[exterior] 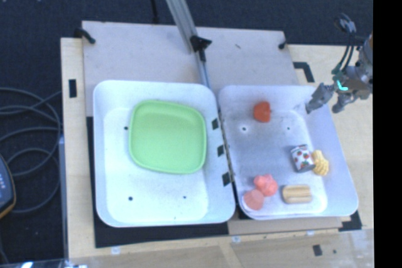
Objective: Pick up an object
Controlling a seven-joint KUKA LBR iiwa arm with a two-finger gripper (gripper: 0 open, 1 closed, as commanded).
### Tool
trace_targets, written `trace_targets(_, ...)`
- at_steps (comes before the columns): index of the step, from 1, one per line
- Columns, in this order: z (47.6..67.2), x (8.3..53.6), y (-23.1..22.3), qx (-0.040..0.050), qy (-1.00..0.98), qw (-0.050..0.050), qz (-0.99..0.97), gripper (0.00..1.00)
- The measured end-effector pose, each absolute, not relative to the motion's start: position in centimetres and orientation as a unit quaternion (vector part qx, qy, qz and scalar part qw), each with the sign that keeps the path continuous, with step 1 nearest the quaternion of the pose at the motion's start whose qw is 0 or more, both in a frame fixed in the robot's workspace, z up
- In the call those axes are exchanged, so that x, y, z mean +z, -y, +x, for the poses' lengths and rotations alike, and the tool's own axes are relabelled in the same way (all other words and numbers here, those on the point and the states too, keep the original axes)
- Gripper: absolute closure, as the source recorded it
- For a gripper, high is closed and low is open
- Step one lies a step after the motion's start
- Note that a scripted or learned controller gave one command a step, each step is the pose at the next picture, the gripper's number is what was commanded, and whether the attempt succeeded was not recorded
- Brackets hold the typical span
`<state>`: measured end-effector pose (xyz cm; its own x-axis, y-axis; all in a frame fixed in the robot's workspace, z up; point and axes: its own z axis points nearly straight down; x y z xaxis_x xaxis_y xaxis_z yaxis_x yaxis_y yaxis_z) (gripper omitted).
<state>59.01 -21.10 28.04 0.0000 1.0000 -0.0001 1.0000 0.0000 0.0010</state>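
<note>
My gripper [328,101] hangs at the right bin's far right rim, its two dark fingers spread apart with nothing between them. In the right bin [276,135] lie an orange-red round piece [262,112] near the back, a white patterned cube [301,158] with a yellow corn-like piece [320,163] beside it, a pink lumpy piece [266,184], a pink disc [254,200] and a tan bun-shaped piece [296,194] at the front. All of these lie left of and nearer than the gripper.
The left bin [113,198] holds a green square plate [168,137]. A metal pole [179,6] slants down from the top to the gap between the bins. Cables lie on the floor at left.
</note>
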Motion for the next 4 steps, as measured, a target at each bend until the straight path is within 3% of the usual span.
trace_targets(1,59.0,28.0,21.1,0.0003,-0.707,0.0,0.707,0.0)
trace_targets(2,59.6,23.4,20.7,-0.0011,-0.707,-0.001,0.707,0.0)
trace_targets(4,58.8,13.6,22.3,-0.0011,-0.707,-0.001,0.708,0.0)
